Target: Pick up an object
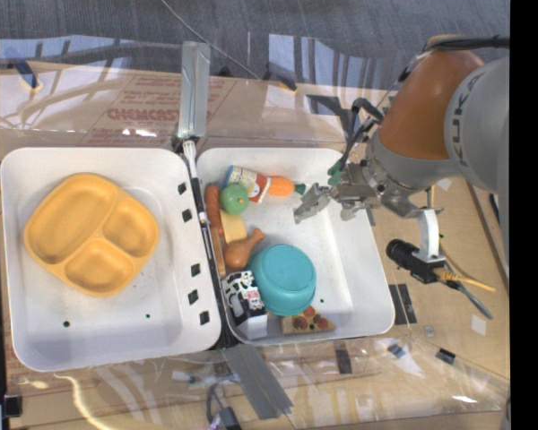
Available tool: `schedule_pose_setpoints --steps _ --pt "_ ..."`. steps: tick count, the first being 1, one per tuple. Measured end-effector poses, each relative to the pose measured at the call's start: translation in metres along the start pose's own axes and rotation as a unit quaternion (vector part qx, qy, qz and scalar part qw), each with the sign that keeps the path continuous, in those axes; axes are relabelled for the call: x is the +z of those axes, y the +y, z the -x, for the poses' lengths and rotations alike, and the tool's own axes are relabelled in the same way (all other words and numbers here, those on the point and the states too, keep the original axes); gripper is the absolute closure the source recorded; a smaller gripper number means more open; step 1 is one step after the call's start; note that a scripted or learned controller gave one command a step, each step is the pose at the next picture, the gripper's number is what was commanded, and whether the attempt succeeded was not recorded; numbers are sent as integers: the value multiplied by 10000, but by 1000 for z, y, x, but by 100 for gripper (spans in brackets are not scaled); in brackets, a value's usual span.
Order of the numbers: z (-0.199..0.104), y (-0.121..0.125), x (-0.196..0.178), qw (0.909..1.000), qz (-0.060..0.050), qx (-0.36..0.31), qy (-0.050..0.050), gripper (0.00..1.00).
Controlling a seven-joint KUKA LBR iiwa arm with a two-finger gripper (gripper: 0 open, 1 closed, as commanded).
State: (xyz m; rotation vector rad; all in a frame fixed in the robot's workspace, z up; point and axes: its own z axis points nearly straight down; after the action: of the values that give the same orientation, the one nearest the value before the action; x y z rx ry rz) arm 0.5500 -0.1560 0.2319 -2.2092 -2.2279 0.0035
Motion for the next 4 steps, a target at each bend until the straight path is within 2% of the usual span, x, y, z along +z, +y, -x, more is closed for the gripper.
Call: schedule_pose_setpoints --steps 1,2,3,4 --pt "-19 1 55 9979 -8 -645 2 0" --pt "-58 69 136 9991 57 420 -21 0" --pt "-60 68 127 9992 41 396 -9 100" --pt "-114 65 39 9686 20 2485 7 100"
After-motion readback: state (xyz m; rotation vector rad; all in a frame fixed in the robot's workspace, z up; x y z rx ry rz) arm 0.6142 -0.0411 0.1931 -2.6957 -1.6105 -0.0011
